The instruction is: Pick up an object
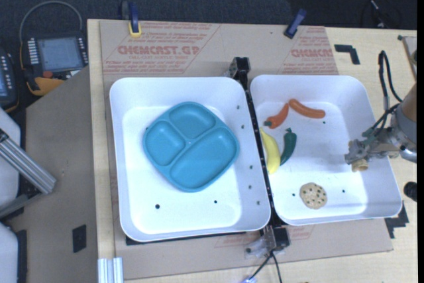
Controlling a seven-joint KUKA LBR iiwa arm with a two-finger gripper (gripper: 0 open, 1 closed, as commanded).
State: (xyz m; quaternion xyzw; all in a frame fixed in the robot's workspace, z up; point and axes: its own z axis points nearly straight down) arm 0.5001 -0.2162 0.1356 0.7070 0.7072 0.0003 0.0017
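The tool [358, 159] sits low at the right bin's [351, 205] right side, nothing visibly held; whether it is open cannot be told. The likeliest target, the cookie [313, 195], lies apart to its lower left. It should centre above it before descending.

**Even light, cool cast, soft focus**

I work under bright, diffuse light from overhead. Both white bins [132, 142] come out near blown, their floors pale and almost free of texture. Shadows are faint and short: a soft one rims the blue plate [191, 146], another lies just under my claw [358, 159]. The whole frame leans blue. Detail is mildly soft throughout, and my claw looks blurred. The dark floor beyond the surface [106, 50] falls off dim and grainy.
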